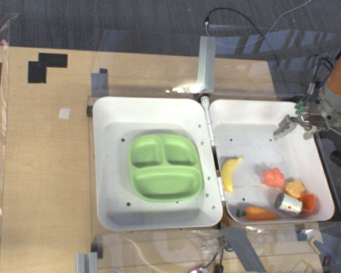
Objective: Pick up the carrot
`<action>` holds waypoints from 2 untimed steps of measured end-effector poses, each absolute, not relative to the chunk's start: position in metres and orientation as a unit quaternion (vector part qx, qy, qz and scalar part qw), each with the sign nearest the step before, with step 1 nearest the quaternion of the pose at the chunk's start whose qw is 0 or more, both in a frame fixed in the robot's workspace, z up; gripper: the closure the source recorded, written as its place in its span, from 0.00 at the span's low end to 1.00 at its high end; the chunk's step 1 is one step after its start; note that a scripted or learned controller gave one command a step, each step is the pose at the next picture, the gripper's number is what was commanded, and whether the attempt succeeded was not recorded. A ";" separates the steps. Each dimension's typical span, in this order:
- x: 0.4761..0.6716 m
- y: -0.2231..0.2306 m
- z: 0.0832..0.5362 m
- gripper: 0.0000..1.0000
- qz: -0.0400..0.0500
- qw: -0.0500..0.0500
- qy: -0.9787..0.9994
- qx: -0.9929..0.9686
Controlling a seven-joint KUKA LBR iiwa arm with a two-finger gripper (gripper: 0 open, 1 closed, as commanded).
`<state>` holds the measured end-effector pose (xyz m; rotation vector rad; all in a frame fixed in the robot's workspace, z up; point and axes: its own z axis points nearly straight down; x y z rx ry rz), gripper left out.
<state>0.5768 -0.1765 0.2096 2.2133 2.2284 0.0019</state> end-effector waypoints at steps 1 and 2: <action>0.489 -0.125 0.118 0.00 0.000 -0.001 0.664 0.748; 0.519 -0.180 0.089 0.00 0.004 0.004 0.648 0.761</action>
